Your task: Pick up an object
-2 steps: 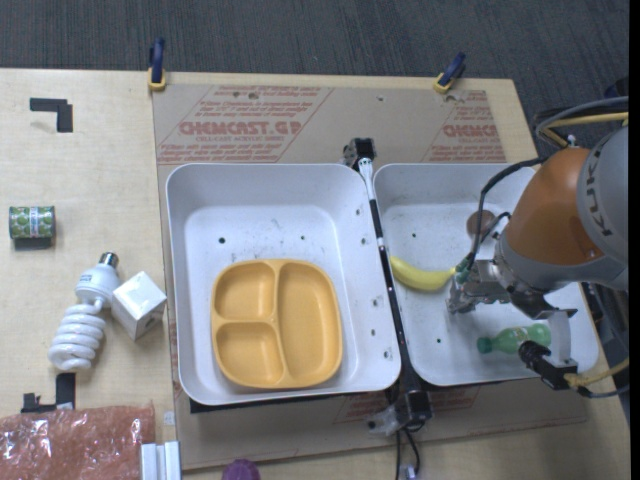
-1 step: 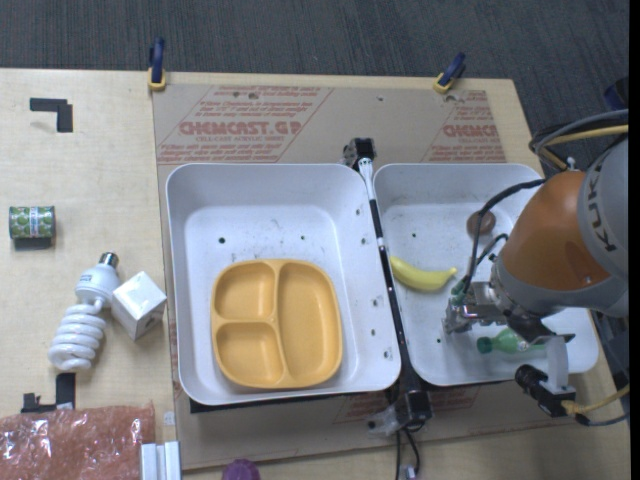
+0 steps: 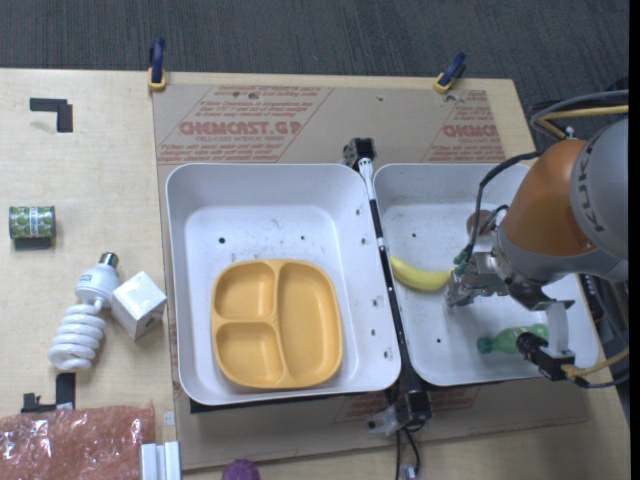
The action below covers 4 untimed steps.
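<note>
Two things lie in the right bin (image 3: 430, 183), a banana (image 3: 420, 275) at its left and a green bottle (image 3: 510, 341) nearer; the gripper (image 3: 462, 290) hangs by the banana's right end, jaw state untellable, and that light, soft, curved fruit is probably best pinched mid-length.

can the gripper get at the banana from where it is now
Probably yes: the gripper hangs in the right bin right by the banana, with nothing lying between them or over the fruit.
</note>
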Each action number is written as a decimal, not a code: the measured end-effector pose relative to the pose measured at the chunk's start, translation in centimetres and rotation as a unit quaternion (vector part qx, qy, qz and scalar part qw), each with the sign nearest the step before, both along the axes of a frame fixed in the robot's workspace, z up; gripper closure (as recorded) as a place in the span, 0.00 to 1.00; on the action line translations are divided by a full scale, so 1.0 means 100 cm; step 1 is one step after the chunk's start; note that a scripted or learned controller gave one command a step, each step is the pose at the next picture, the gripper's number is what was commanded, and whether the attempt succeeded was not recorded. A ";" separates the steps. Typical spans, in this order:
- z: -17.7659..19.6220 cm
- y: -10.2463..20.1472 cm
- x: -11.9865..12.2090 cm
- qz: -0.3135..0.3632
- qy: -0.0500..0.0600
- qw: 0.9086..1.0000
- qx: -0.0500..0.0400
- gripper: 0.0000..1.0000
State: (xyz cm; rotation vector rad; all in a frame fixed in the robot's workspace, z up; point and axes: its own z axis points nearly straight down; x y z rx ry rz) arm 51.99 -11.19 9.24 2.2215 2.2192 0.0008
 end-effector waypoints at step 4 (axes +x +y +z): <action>0.000 -0.077 -0.006 0.000 0.000 1.000 0.000 0.00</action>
